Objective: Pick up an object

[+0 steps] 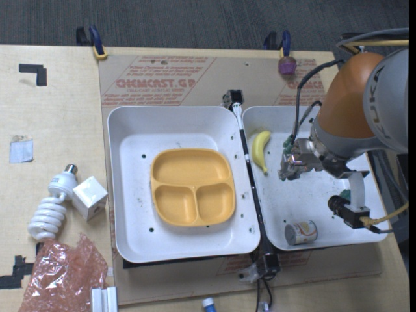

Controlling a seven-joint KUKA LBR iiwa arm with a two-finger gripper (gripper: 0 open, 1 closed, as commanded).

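arm (364,103): enters from right, over right bin | left bin (123,174): holds yellow divided tray (193,186), roughly centred | right bin (273,119): banana (260,149) near left wall, just left of gripper; small can (300,232) on its side near front edge | gripper (290,164): low over right bin floor, open/closed state cannot be read.

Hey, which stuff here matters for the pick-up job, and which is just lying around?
For the job: banana, can, yellow tray, pincer.
Lying about: light bulb, white cube, pink wrap, clamps.
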